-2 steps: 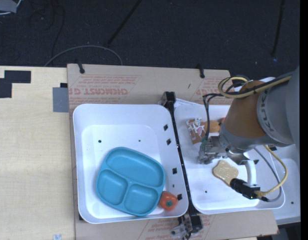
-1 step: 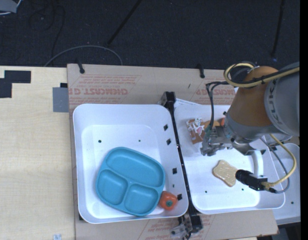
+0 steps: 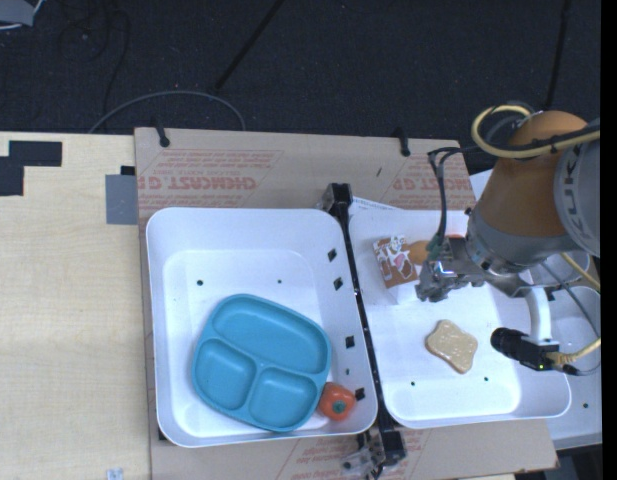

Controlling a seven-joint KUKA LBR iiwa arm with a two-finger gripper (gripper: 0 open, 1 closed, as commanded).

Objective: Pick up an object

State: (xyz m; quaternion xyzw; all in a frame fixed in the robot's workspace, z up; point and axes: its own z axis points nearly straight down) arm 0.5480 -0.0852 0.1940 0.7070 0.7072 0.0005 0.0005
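A: Camera view, status pls. Where's the end effector (image 3: pixel 435 280)?

B: Over the right bin (image 3: pixel 488 408), upper part, low above the bin floor. Arm (image 3: pixel 533 193) comes in from the right, orange band above the wrist. Finger state: cannot tell, metal parts too cluttered to read.

A: Objects in that bin?

B: Three seen. Small brown-and-white patterned packet (image 3: pixel 393 260) near the bin's upper left, just left of the end effector. Small orange item (image 3: pixel 416 252) just beside the packet, partly hidden by the wrist hardware. Tan, toast-like flat piece (image 3: pixel 452 345) lying on the floor mid-bin, below the end effector and apart from it.

A: Anything held?

B: Nothing visible between the fingers.

A: Left bin (image 3: pixel 173 268)?

B: Blue compartment tray (image 3: pixel 260 361), three sections, lying flat at a slight angle. Small red-orange tomato-like item (image 3: pixel 336 401) at the tray's lower right corner, touching or nearly so, close to the divider between bins.

A: Counter (image 3: pixel 58 318)?

B: Light wood, cardboard sheet (image 3: pixel 258 173) under both bins.
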